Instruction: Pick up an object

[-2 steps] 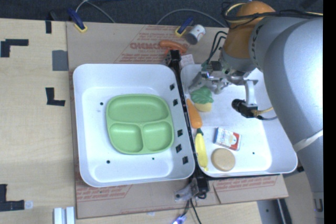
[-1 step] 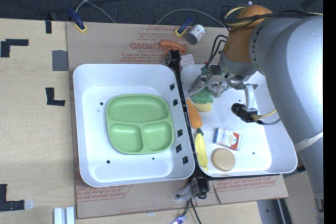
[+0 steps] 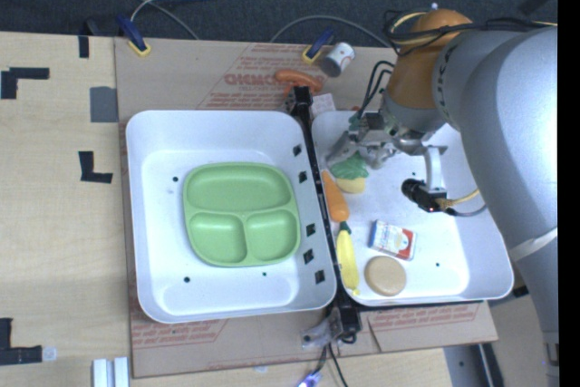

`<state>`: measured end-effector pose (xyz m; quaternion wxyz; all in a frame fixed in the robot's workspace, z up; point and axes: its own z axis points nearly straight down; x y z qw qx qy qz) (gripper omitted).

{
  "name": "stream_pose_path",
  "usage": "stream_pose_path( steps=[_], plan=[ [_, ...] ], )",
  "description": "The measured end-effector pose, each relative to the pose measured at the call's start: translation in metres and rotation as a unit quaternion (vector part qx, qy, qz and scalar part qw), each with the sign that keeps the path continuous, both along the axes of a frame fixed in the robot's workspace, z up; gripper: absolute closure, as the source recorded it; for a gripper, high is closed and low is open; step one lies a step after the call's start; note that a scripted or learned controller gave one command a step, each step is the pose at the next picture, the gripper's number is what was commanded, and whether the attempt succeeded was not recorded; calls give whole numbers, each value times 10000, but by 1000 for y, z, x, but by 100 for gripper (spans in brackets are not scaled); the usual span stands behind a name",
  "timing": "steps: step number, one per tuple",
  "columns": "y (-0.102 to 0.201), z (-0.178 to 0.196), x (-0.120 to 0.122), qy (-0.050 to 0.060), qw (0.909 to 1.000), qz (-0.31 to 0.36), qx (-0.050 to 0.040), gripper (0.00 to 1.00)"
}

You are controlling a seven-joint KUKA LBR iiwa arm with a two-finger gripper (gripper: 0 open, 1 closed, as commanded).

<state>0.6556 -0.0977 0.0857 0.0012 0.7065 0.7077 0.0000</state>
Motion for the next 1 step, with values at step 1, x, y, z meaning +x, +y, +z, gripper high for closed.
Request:
stream_pose_path(
  steps=[1],
  plan=[
    [-4, 0, -7, -4, 10000, 0, -3, 0]
  ],
)
